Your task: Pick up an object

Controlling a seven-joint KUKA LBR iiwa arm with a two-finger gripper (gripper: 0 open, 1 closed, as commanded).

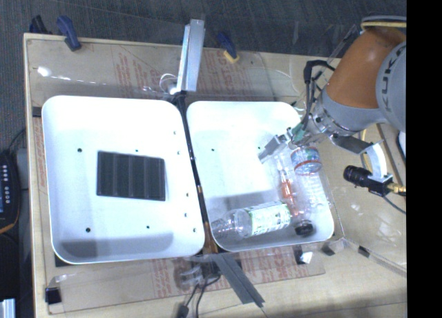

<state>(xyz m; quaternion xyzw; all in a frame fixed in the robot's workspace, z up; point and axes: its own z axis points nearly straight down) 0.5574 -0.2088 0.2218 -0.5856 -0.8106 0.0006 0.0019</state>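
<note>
Two clear plastic bottles lie in the right bin (228, 137). One with a green and white label (257, 219) rests along the bin's near wall. The other, with a red and orange strip (295, 184), lies along the right wall. A small black cap (304, 227) sits where the two meet, near the bin's near right corner. My gripper (277, 146) hangs low over the right bin, just at the far end of the red-striped bottle, with the grey and orange arm behind it to the right. A black ribbed rectangular pad (131, 175) lies flat in the left bin (69, 123).
A grey metal bar (191, 54) stands at the far side between the bins. Blue clamps (69, 33) grip the bench's far edge. The far left part of the right bin's floor is bare white.
</note>
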